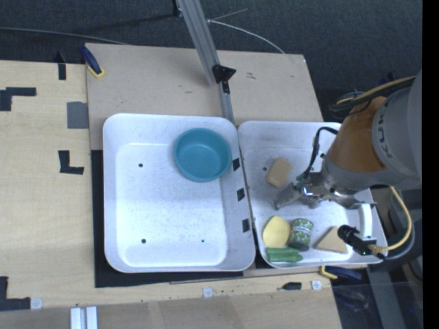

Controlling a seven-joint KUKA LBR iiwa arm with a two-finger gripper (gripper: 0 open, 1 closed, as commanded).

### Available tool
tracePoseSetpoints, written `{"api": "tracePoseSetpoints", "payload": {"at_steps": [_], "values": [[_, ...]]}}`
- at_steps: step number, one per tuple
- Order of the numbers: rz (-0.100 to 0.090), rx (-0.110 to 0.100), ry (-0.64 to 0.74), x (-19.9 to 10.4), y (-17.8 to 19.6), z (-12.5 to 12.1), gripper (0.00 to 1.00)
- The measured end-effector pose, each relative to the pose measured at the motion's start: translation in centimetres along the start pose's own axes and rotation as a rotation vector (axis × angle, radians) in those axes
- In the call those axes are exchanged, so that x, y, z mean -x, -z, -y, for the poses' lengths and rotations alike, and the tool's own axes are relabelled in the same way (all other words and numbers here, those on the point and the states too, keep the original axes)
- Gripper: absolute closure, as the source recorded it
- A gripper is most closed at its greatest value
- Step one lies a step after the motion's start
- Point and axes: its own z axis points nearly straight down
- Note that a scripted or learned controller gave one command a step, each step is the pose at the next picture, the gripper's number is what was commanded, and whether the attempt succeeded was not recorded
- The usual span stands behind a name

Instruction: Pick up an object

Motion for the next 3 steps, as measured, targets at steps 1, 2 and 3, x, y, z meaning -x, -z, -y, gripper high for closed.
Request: {"api": "tracePoseSetpoints", "payload": {"at_steps": [1,2,3], "values": [[-0.001,0.001,0.001,0.0,1.2,0.0,1.0],[0.0,0.007,0.001,-0.4,7.5,-0.4,1.0],[0.0,0.006,0.0,0.4,12.1,-0.4,1.0]]}}
